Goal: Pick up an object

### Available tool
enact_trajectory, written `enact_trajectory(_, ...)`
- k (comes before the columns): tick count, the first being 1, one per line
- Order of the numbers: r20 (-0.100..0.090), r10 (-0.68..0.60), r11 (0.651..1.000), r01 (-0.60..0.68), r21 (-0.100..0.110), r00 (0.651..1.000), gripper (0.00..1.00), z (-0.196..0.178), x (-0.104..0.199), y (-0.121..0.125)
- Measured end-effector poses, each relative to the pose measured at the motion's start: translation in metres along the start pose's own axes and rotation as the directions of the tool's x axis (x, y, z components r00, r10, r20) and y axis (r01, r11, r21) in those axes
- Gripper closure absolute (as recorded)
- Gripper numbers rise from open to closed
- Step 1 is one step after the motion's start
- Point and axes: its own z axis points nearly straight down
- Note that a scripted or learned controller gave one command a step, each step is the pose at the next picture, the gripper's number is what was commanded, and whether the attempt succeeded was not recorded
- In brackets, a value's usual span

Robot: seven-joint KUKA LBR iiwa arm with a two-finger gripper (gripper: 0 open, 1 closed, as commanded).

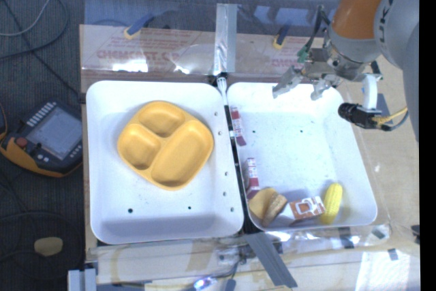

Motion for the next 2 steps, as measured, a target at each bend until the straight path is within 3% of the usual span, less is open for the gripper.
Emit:
enact_trajectory(1, 0.002, 0.055, 0.998, -0.055, -0.002, 0.998, 0.00, -0.029, -0.033, 0.019)
enact_trajectory(2, 0.003, -0.251, 0.968, 0.251, 0.001, 0.968, 0.00, 0.038, -0.066, 0.016)
